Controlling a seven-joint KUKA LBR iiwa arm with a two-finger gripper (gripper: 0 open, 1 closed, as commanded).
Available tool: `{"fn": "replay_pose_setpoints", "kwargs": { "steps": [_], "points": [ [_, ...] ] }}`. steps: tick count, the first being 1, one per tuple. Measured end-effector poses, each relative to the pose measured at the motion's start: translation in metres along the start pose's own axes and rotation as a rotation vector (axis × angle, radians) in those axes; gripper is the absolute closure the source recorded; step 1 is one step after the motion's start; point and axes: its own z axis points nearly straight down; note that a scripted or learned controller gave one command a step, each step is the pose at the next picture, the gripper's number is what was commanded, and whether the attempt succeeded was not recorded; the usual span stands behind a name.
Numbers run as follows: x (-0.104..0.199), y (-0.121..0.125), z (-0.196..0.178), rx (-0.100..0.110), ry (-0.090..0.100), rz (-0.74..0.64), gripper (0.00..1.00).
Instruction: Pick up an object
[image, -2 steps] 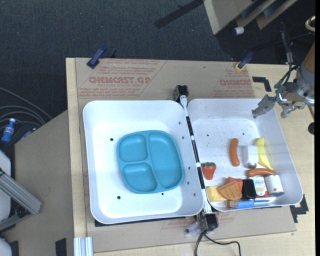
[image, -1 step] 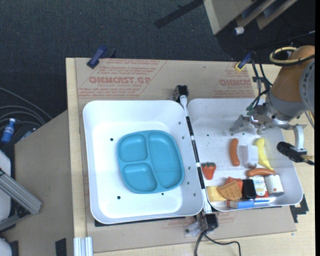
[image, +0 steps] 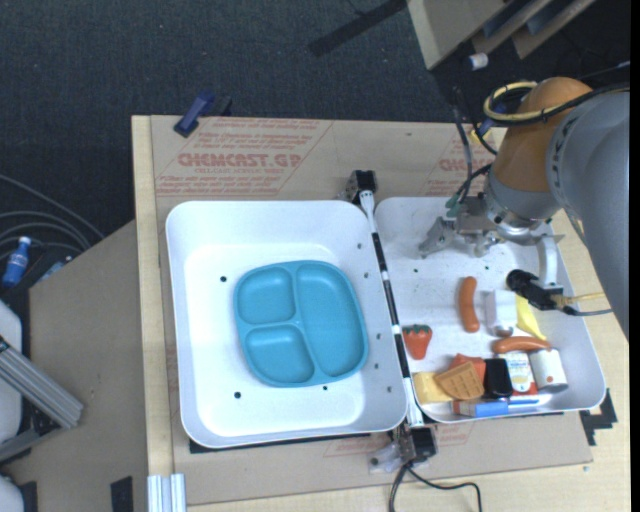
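The camera view looks down on two shallow white plastic bins side by side on a bench. The left bin (image: 190, 300) holds a light blue divided plate (image: 298, 322) with three compartments, lying flat near the middle and well apart from the walls; nothing rests on it.

The right bin (image: 410, 225) carries all the loose items, gathered toward its near end, probably because that is where they were tipped in. A slim orange sausage-shaped toy (image: 468, 303) lies alone on bare floor, upright in the frame. A small red strawberry toy with a green top (image: 418, 340) sits against the divider between the bins. Nearer the front corner a tan cracker-like square (image: 460, 381), a second orange sausage (image: 520, 345), a yellow wedge (image: 528, 322) and some small packets crowd together, touching one another.

The grey arm with its orange band reaches in from the right, and the two-finger gripper (image: 455, 235) sits low over the far part of the right bin, above bare floor. Nothing is visible between its fingers; whether they are spread or closed cannot be told from this angle. The lone orange sausage, just in front of the gripper, looks the easiest target, since it has clear space around it.
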Motion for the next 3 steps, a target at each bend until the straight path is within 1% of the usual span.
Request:
{"fn": "replay_pose_setpoints", "kwargs": {
  "steps": [1,2,3],
  "points": [
    [-0.001,0.001,-0.011,-0.002,-0.002,-0.001,1.0],
    [-0.001,0.0,-0.01,-0.001,-0.002,-0.001,0.0],
    [0.038,0.016,0.0,0.0,0.0,0.0,0.0]
  ]
}}
